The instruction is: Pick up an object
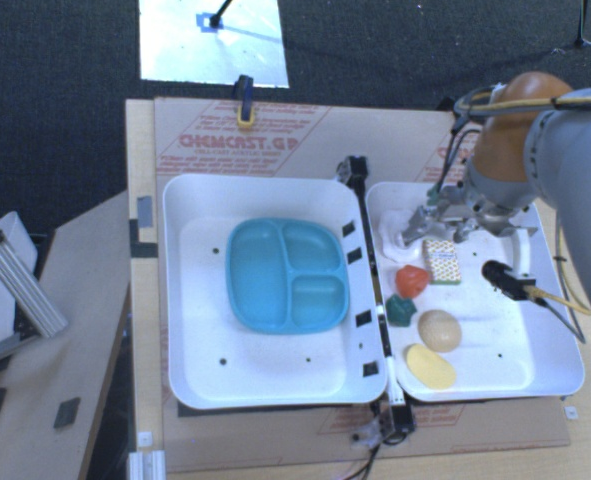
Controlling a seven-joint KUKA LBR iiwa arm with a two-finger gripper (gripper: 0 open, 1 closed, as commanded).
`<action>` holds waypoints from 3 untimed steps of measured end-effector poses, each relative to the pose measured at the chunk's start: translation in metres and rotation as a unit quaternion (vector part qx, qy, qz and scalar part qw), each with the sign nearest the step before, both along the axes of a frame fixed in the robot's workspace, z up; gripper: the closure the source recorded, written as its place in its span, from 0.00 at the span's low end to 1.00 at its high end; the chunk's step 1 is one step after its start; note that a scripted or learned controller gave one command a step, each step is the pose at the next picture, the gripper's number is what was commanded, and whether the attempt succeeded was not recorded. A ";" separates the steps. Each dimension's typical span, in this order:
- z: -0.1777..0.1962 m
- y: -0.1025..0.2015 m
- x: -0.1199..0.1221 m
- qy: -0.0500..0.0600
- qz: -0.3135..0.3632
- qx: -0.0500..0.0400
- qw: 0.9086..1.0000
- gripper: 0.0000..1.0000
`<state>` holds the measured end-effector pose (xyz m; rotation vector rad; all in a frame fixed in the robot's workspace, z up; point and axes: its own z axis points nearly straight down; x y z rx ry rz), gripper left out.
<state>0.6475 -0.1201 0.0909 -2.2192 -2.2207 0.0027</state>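
Cardboard sheet (225,140) under everything, red print reads "CHEMCAST" plus a few letters I can't make out for sure; it runs out behind and far to the left of my gripper (437,233). Shiny metal plate (213,26) lies on the dark floor, well beyond my gripper and off to its left. Left bin (190,298), white and shallow, is well left of my gripper, and the blue divided plate (287,274) lies flat in its middle, three compartments, nothing in them. Right bin (545,358) is the one I'm in; my arm (565,158) comes in from the right, orange band at the wrist. My gripper sits low over the far part of this bin, jaws spread apart, nothing between them, gripping nothing. Speckled box (442,261), pale with fine dots, no text readable, is just in front of my gripper, very close, can't tell if it's touching. Beige ball (439,330) is further toward the near edge, straight ahead of my gripper. Yellow object (430,366) is past that, nearest the bin's front wall. Red object (412,280) is just in front and slightly left of my gripper, beside the box. Teal object (401,310) is right below the red one, near the divider. Yellow clamp (245,103) on the cardboard's far edge, well left of me.
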 end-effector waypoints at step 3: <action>0.136 -0.001 0.005 -0.006 0.002 -0.001 1.000 1.00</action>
